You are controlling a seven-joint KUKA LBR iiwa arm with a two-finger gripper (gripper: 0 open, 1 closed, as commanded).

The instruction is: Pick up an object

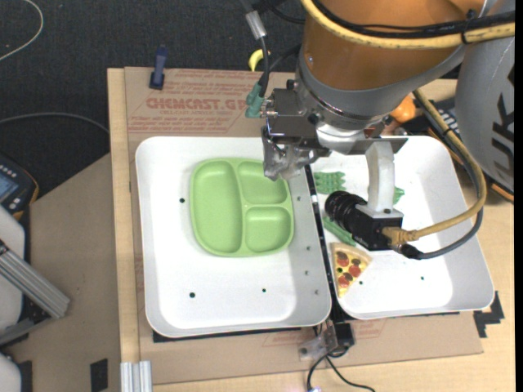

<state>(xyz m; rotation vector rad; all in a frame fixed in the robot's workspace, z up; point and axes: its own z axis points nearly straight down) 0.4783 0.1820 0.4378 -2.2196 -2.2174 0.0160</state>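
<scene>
We see the gripper (276, 170) low over the left bin (163, 260), at the far right corner of a green divided plate (221, 211). Its tip sits on or just above the rim of the plate's far right compartment; we cannot tell whether they touch. We also cannot tell whether the gripper is wide or narrow, and we see nothing held in it. The plate lies flat in the middle of the left bin, its long compartment on the left and two smaller ones on the right.

In the right bin (441, 260), a toy pizza slice (350, 268) lies near the left wall. Farther back, a green leafy piece (331, 180) is partly hidden under the arm (384, 6). Both bins rest on a cardboard sheet (196, 96), with a blue clip (158, 68) at its far left edge.
</scene>
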